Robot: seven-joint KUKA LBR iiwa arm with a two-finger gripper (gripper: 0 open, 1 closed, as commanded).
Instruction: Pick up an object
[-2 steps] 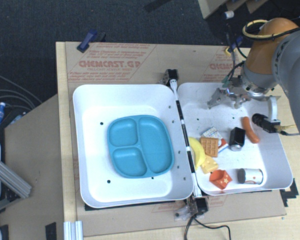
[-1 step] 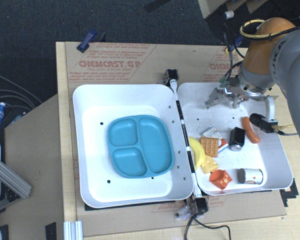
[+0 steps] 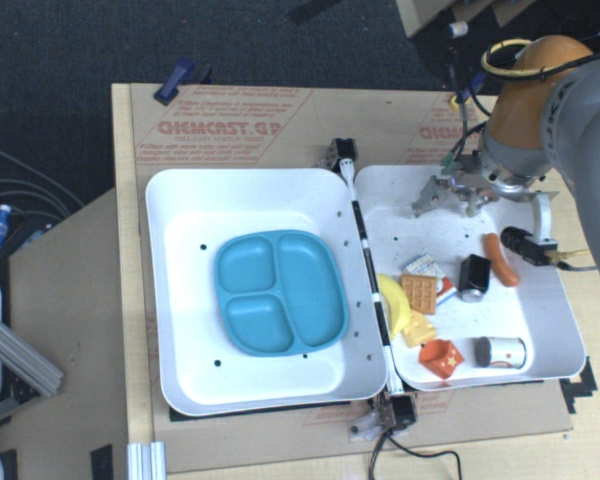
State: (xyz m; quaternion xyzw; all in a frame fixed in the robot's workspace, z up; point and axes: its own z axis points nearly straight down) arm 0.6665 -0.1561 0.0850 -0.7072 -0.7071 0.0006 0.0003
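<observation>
The gripper [image 3: 458, 190] is seen at the right bin's [image 3: 565, 353] far edge, its state not discernible; the sausage [image 3: 500, 259] lies toward five o'clock, its long axis running eleven-to-five.

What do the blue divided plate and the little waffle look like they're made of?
The blue divided plate looks like moulded plastic: one even colour, smooth, softly rounded compartments, slight sheen. The waffle is probably toy plastic or rubber too: its tan grid looks very regular, though it is too small to be sure.

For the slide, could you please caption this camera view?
KUKA arm's gripper hovers over the right bin of small objects; a blue divided tray sits in the left bin.
</observation>
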